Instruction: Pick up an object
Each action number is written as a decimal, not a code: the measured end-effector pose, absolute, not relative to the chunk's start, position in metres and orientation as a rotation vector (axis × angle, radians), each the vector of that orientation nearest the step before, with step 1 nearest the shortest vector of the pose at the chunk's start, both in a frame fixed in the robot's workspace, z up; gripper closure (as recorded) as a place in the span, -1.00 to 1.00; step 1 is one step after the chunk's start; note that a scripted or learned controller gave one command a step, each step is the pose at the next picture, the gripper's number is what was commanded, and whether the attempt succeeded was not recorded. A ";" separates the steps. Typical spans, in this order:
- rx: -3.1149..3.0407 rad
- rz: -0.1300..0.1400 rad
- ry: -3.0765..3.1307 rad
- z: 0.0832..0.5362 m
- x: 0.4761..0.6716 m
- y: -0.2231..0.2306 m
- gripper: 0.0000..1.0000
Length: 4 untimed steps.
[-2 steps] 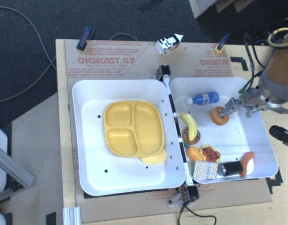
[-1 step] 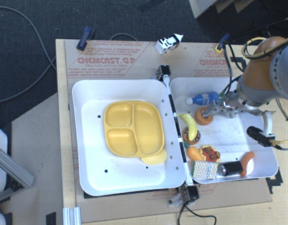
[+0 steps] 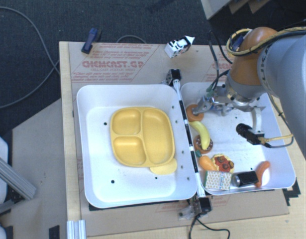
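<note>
Camera view from above puts the end effector (image 3: 208,102) low over the far left part of the right bin (image 3: 272,180), hanging from the grey arm (image 3: 287,63) with its orange band (image 3: 250,59). Whether it is apart or together cannot be told, since the wrist body covers it.

Just to its left and slightly nearer, an orange-brown ring-shaped toy (image 3: 194,113) lies against the bin's left wall, close to the end effector; contact cannot be judged. Nearer the camera from there, a yellow banana (image 3: 203,134) lies along the same wall, with a small dark round piece (image 3: 200,144) beside its lower end. Further toward the near edge sit an orange piece (image 3: 206,163), a red and yellow patterned item (image 3: 223,161), a pale speckled block (image 3: 218,180), a dark cylinder (image 3: 246,179) and a reddish sausage shape (image 3: 262,173). A black cable fitting (image 3: 248,133) hangs to the right of the end effector, above the bin floor.

Well to the left, the left bin (image 3: 90,148) holds a yellow divided plate (image 3: 142,136) with a pale yellow disc (image 3: 163,169) peeking out under its near edge. Beyond both bins, on the counter (image 3: 118,63), lie a blue clip (image 3: 90,40) and a small black-and-white carton (image 3: 179,45).
</note>
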State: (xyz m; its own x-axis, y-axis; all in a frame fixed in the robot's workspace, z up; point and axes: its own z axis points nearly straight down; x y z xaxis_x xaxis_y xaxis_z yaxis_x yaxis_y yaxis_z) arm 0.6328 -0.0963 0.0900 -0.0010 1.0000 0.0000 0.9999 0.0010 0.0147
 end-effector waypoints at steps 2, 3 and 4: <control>2.247 -0.037 2.217 0.087 0.661 -0.105 -1.00; 2.248 -0.020 2.233 0.086 0.662 -0.144 -1.00; 2.246 -0.034 2.219 0.087 0.662 -0.102 -1.00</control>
State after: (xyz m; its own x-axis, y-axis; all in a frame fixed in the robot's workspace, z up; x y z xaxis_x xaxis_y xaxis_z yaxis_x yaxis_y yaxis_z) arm 0.6618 -0.1018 0.0870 0.0123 0.9999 -0.0042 0.9996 -0.0124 -0.0263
